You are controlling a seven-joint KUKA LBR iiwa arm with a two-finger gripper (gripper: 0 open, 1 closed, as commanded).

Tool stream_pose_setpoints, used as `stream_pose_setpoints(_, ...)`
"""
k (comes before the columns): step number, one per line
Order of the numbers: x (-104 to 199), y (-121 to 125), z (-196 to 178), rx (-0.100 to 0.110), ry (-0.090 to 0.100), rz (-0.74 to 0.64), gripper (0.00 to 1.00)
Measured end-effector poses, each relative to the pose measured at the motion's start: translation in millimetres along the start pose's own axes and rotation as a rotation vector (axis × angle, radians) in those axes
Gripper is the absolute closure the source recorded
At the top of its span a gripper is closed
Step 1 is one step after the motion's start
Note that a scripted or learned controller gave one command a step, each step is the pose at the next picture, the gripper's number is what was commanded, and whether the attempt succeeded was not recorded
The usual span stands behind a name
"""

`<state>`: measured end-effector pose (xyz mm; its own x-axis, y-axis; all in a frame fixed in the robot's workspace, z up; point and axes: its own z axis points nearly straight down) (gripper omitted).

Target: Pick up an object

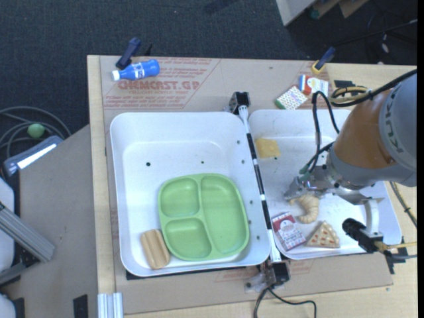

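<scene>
The croissant [307, 208] lies in the right bin [291, 119], lower right of the frame, with the hand [299, 189] low just above and left of it; whether it is open or closed I cannot tell. Crowding is the risk: a pizza-slice toy [322, 236] and a red-and-white card [287, 230] sit just below, so a slightly off descent could nudge the croissant aside or pinch a neighbour. A yellow block [267, 148] lies further up. The left bin [126, 132] holds a green divided tray [203, 215].
</scene>
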<state>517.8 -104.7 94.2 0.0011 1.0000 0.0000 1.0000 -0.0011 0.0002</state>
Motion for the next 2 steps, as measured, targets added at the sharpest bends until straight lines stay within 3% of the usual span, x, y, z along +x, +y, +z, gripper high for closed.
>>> stream_pose_setpoints(1,72,7,-91,-0.001,0.001,-0.003,1.0)
stream_pose_setpoints(2,91,12,-118,-0.001,0.0,-0.002,1.0)
